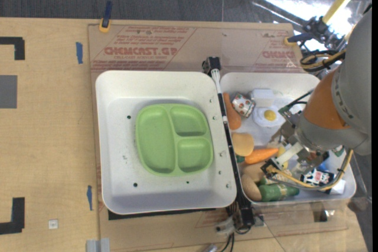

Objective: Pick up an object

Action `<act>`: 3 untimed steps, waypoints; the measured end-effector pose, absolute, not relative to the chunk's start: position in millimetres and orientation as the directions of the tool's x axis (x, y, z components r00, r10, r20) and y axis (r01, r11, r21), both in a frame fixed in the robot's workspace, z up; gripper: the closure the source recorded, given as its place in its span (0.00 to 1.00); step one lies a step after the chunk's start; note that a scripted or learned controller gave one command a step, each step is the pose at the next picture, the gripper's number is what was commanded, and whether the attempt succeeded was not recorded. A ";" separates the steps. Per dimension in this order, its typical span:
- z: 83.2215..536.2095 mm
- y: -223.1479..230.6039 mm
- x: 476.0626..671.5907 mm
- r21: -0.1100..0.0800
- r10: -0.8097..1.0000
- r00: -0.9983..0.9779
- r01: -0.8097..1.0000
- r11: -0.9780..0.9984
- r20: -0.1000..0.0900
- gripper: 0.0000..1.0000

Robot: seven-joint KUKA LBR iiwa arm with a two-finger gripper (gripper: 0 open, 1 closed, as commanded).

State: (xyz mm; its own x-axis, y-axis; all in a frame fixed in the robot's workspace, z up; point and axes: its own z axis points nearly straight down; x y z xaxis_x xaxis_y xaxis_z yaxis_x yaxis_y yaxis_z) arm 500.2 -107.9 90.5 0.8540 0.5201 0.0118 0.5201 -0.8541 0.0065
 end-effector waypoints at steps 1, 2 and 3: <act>90.6 -100.9 485.2 0.008 0.282 0.959 0.282 -0.960 0.014 0.00; 100.7 -101.3 483.7 0.006 0.286 0.958 0.286 -0.958 0.007 1.00; 243.7 -70.9 549.7 -0.004 0.288 0.958 0.288 -0.958 0.002 1.00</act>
